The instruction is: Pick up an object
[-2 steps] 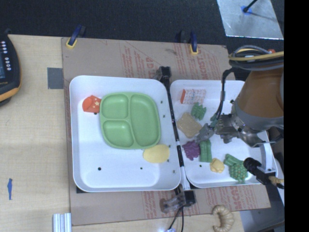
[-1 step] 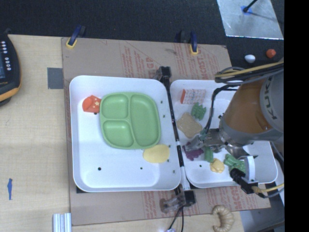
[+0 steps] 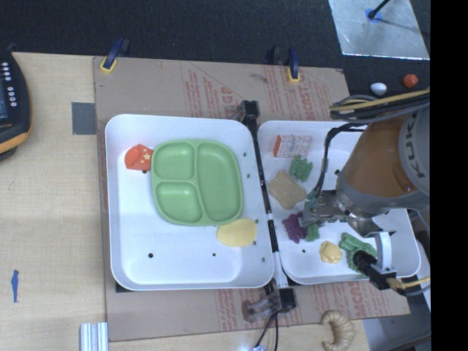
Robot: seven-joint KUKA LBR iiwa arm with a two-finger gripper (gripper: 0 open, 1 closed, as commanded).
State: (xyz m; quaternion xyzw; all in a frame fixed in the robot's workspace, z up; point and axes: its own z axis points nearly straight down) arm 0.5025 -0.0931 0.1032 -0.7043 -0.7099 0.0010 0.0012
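Though partly cut off, the arm (image 3: 391, 159) reads "KU" sideways.

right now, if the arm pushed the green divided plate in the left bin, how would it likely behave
The plate lies flat on the left bin, so it would probably slide rather than tip or roll. It looks like rigid moulded plastic, likely stiff and light. Pushed toward the yellow piece at its edge, it would probably shove that along.

white bins: 2, left (image 3: 121, 262), right (image 3: 292, 273) | green divided plates: 1 (image 3: 197, 181) | red items: 1 (image 3: 137, 157) | yellow items: 2 (image 3: 237, 232) (image 3: 330, 252) | tan blocks: 1 (image 3: 286, 190) | purple items: 1 (image 3: 293, 227) | green items counted in right bin: 2 (image 3: 300, 169) (image 3: 356, 244) | clear packets: 1 (image 3: 292, 145)
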